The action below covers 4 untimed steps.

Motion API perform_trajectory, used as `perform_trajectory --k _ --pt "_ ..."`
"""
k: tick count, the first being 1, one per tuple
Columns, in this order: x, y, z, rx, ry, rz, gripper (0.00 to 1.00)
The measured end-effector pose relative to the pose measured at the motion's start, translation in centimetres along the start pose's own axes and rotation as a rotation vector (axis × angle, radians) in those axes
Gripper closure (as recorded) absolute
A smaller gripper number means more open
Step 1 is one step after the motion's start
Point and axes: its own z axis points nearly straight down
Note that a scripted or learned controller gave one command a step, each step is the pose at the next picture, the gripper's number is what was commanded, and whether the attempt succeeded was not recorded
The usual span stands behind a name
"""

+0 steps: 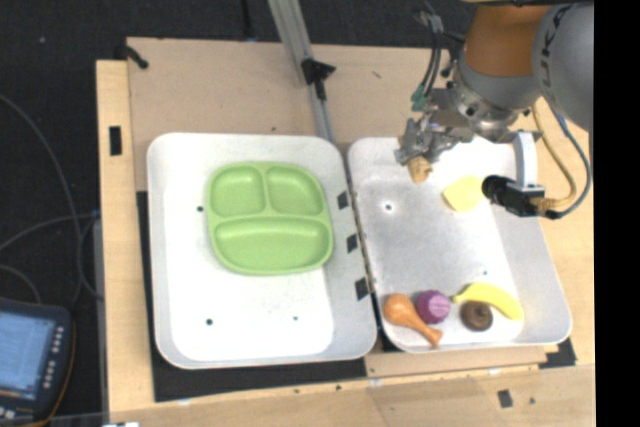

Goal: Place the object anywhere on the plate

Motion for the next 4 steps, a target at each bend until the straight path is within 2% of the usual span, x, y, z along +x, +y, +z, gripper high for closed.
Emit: perform_trajectory --k 1,3,4 --pt "5.2 -1.7 0.1 0.000 0.000 -0.001 1.00" --pt "13.7 -7.3 2.8 0.002 0.000 -0.001 1.00" --pt "16.7 -9.1 2.6 0.001 0.001 -0.001 1.00"
